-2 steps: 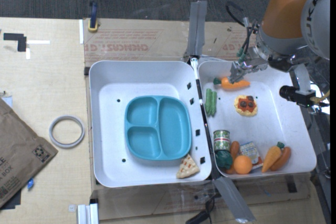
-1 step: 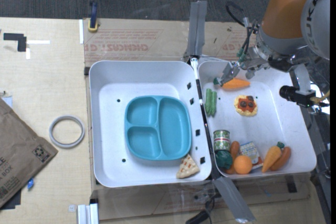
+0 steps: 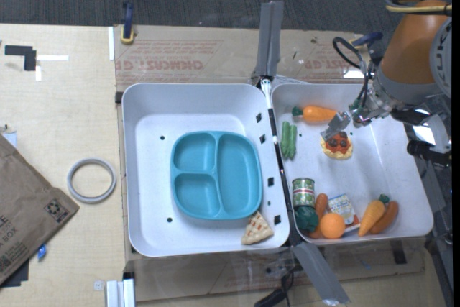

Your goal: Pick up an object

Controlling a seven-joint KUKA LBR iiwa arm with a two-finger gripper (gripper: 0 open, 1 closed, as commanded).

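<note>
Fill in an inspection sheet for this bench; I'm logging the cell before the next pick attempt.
Surface: two white bins, left bin, right bin.
Job's things: right bin holds carrot, green bean, small tart, can, orange, two carrots.
Clutter: blue divided tray, pie slice in left bin.
Grippers: gripper above the tart; finger state unclear.
Cables: black loop by the arm.
Surroundings: tape roll, cardboard box.

Even overhead light, bright and flat on the bench.
The white bins (image 3: 136, 176) nearly wash out; soft shadow under the blue tray (image 3: 215, 175) inside; carpet beyond them dim, detail slightly grainy.
</note>
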